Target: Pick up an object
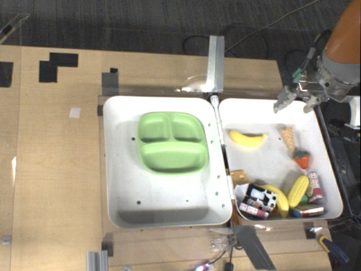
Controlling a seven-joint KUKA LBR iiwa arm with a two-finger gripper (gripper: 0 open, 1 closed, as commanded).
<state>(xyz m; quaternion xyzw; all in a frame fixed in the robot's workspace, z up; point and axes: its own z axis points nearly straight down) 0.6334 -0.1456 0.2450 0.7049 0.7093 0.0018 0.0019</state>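
My gripper (295,101) hangs over the far right corner of the right bin (256,165), its two fingers spread open with nothing between them. Below and left of it a yellow banana (247,139) lies alone on the bin floor. A carrot-like piece (289,138) and a red strawberry (302,159) lie near the right wall. A corn cob (298,190), a second yellow banana (279,199), a black-and-white box (257,196) and small bottles (313,186) crowd the near right corner.
The left bin (121,199) holds a green divided plate (171,141). A metal post (216,64) stands behind the divider between the bins. Cables run across the dark floor at the back.
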